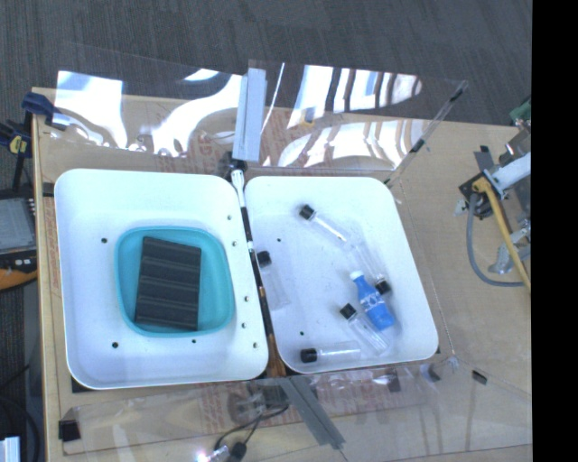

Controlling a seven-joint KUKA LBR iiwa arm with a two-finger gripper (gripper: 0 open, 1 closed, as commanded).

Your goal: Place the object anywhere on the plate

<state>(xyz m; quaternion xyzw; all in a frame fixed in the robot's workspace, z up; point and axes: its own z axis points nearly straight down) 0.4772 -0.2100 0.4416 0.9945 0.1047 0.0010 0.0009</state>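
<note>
White plastic bins sit side by side on a pale wood bench (470,307), their inner rims touching along the middle seam. Dark grey carpet (271,27) shows beyond the far edge of the bench. A clear sheet (361,99) stands behind the bins and throws bright reflections, and a grey metal strip (250,113) rises at the far end of the seam. Left bin (72,271): a blue plate (126,289) with rounded corners lies near its centre, with white floor bare on all sides of it. A dark grey ridged block (169,282) lies flat on the plate, inside the plate's rim and slightly skewed to the bin walls. Right bin (307,298): one clear tube with a black cap (323,226) towards the far side, a blue-labelled bottle (372,302) right of centre, and another capped tube (330,354) along the near wall. A loose black cap (263,258) lies just beside the seam. The left-centre of this bin's floor is bare. At the right of the bench, well apart from both bins, is a bracket (499,180) with a yellow cable and a grey hose loop (483,262). Gripper state: cannot tell from this view.
</note>
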